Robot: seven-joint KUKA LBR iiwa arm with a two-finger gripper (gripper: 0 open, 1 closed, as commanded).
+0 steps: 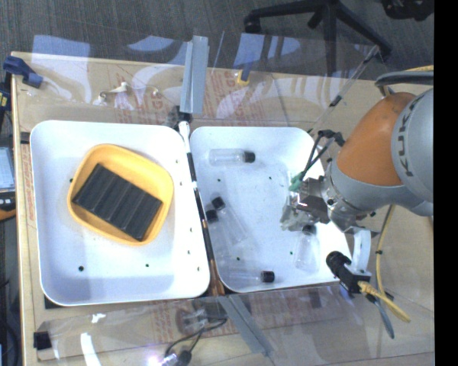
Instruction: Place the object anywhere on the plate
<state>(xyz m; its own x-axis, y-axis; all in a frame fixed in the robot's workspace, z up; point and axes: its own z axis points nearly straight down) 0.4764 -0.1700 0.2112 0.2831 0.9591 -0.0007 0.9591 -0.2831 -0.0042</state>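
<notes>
A yellow plate (159, 174) lies in the left bin (53, 265), and a black ridged slab (116, 200) rests on it. Several clear vials with black caps lie in the right bin (252, 139): one at the back (227, 157), one near the left wall (227, 223), one at the front (261, 277). Another clear vial (306, 253) lies near the right wall. My gripper (296, 216) hangs low over the right side of the right bin, just behind that vial. Nothing shows between it and the bin floor.
A metal bar (194, 71) stands behind the gap between the bins. The arm's orange band (370, 147) and grey body cover the right bin's far right corner. Loose clamps and cables lie along the bench's front edge.
</notes>
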